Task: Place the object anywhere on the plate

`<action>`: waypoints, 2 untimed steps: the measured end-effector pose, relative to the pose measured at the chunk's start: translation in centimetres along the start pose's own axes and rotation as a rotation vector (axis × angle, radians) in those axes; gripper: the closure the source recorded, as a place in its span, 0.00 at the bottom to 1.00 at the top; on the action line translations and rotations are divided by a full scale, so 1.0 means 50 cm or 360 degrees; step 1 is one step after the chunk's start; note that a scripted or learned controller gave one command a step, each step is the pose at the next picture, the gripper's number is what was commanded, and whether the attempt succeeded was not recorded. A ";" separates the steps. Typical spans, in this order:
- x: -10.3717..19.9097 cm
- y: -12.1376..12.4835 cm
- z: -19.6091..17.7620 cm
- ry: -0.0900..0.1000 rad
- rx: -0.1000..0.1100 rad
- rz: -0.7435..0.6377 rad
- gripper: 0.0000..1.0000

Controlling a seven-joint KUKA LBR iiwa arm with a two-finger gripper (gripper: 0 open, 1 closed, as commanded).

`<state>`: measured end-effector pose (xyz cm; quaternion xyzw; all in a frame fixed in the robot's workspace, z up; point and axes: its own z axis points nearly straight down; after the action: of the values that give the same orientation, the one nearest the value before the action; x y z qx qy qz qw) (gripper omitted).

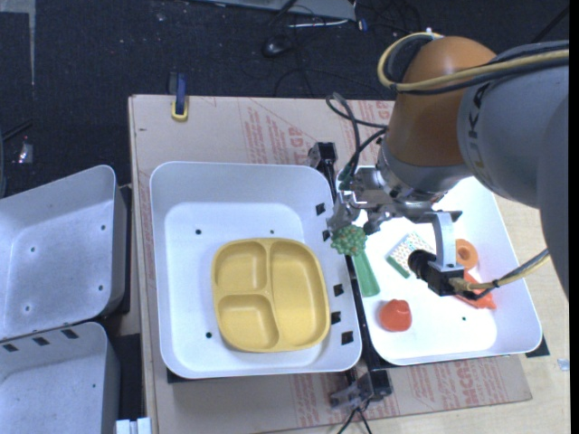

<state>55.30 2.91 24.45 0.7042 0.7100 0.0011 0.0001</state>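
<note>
Yellow three-compartment plate (270,294) — knobbly green broccoli (355,253) just beside.

A yellow plate (270,294) lies in the left bin (181,197); broccoli (353,253) beside it.

Arm (507,107) cut off by the right and top edges. It hides much of the right bin's (507,333) far part. We can't tell whether the hand (348,220) grips the broccoli (347,239). Orange item (466,253) partly hidden behind a black fixture (432,272).
</note>
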 end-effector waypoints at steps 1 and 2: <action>0.117 0.019 0.029 0.0000 0.0003 -0.0001 1.00; 0.228 0.033 0.007 0.0001 -0.0001 -0.0001 1.00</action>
<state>56.88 14.31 24.14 0.7039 0.7103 0.0016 0.0000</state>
